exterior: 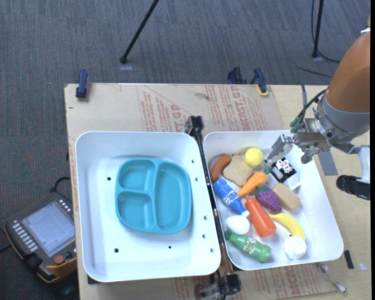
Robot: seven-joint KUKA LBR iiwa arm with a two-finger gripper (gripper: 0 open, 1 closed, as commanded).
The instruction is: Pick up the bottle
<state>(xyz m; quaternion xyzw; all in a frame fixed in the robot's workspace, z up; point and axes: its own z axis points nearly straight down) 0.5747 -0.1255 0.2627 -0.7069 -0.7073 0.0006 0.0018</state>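
Three bottle-like toys lie in the right bin. A green bottle rests on its side near the front rim. A blue bottle lies by the left wall, and an orange-red bottle sits between them. My gripper hangs over the bin's back right part, beside a yellow lemon and a carrot. It is well behind the green bottle and to the right of the blue one. None of the bottles is in it.
Around the bottles lie a bread slice, a sausage, purple grapes, a tan block, a banana and a white egg. The left bin holds a teal divided tray.
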